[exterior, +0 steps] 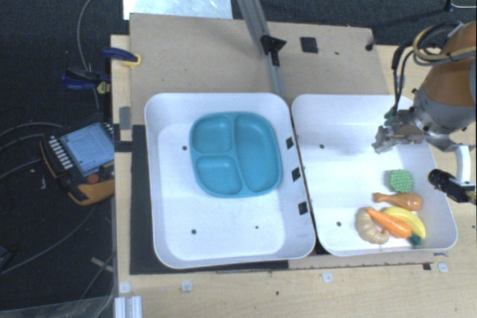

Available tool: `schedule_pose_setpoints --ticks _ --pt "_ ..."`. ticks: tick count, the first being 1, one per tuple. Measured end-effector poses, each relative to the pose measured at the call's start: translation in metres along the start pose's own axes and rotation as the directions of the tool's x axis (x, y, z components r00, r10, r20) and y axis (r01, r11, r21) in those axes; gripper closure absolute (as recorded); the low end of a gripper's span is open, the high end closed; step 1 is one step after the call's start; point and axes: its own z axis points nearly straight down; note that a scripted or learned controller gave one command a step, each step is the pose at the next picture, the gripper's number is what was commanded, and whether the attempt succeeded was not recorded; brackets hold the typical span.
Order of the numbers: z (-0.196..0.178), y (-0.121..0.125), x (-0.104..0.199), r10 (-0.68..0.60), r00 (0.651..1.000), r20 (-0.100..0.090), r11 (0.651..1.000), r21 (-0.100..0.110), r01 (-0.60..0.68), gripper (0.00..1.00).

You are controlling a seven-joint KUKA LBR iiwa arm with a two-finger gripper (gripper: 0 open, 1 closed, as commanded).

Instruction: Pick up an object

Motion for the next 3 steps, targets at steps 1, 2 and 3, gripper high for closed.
schedule_pose_setpoints --ticks 1,2,3 --pt "-0.054 -0.005 0.007 -0.001 1.0 0.0 1.0 -0.001 0.001 1.0" --pt "-0.112 0.004 0.014 -0.002 1.0 0.0 1.0 -0.003 0.002 1.0" --pt "-0.098 -0.012 0.069 -0.005 1.0 -0.003 1.0 0.006 0.005 1.0"
